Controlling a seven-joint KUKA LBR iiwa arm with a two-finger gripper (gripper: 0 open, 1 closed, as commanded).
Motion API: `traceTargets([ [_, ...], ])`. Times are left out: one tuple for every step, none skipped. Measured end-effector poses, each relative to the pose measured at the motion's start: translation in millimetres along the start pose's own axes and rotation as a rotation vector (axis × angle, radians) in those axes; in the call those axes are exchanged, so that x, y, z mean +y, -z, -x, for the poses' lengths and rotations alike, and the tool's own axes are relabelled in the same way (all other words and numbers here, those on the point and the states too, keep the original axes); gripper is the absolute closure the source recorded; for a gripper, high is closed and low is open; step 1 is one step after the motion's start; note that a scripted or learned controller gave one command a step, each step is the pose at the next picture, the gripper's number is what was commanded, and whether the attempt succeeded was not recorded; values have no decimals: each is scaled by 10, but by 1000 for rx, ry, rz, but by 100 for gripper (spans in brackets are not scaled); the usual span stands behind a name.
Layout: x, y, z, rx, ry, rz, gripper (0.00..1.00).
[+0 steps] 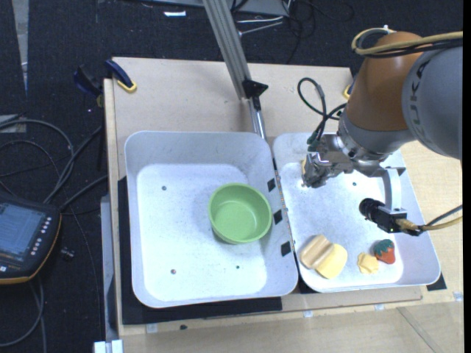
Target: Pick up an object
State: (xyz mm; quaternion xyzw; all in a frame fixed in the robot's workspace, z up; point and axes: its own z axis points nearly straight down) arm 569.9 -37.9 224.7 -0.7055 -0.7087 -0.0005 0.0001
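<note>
Jaws cannot be judged open or shut on the dark two-finger gripper [316, 173], poised over the upper left of the right white bin [335, 212], with the pale yellow block-shaped toy [324, 256] lying below it toward the frame's lower edge, well apart.

The round light-green plastic bowl [239, 212] sits in the left speckled white bin [147, 197], while the right white bin [412, 267] holds a pale yellow block [324, 256], a small yellow piece [367, 263] and a red strawberry-like toy with a green top [385, 251]. The arm's rounded band [379, 87] is orange above grey, and the bench [184, 94] is tan.
</note>
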Motion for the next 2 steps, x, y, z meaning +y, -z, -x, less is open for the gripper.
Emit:
traceTargets([
  [-129, -71, -467, 0, 0, -2, 100],
  [-206, 77, -990, 0, 0, 0, 100],
])
